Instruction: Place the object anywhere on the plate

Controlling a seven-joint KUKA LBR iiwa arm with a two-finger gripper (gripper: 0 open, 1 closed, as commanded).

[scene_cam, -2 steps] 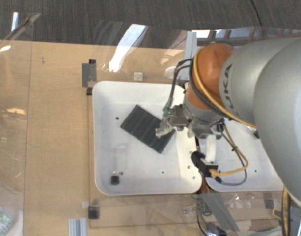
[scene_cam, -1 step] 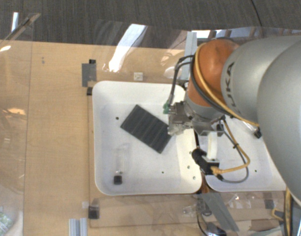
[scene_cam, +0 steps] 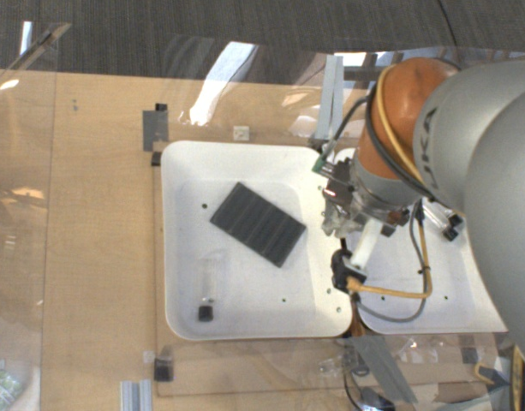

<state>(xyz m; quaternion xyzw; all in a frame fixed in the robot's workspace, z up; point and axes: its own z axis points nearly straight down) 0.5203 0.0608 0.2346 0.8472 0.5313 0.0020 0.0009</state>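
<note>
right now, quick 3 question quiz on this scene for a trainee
1. True or false: the dark plate lies in the right bin.
2. The clear tube lies: A) on the plate, B) in the left bin, apart from the plate, C) outside both bins.
3. Fill in: the tube's cap is ___.

Key: 1 false, it lies in the left bin; 2 B; 3 black.
</note>
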